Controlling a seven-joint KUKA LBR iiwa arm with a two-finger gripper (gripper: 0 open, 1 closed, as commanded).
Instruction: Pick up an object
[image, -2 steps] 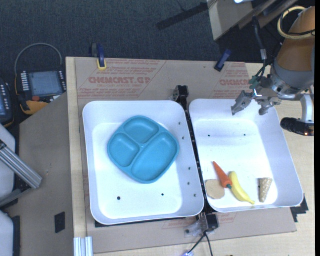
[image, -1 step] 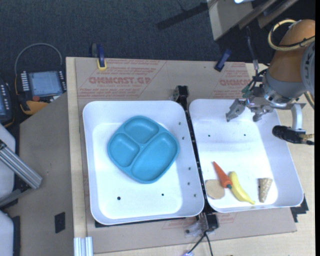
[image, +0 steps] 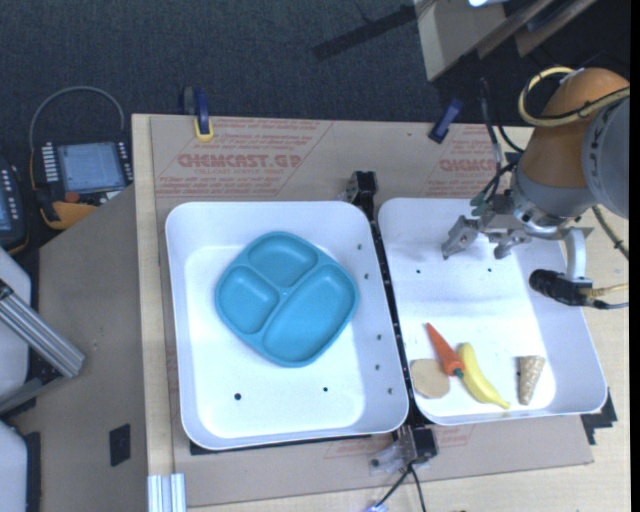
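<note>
Currently I see gripper (image: 479, 240) jaws spread wide, holding nothing; yellow banana (image: 480, 377) lies near right bin (image: 570, 395) front edge.

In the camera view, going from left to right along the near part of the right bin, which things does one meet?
Tan round piece → carrot → banana → ice cream cone.

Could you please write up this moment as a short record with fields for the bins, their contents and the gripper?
left bin: holds a blue divided plate
right bin: carrot, banana, tan round piece and cone, all near its front edge
gripper: above the rear of the right bin, fingers spread, nothing between them
pick status: not yet done
</note>
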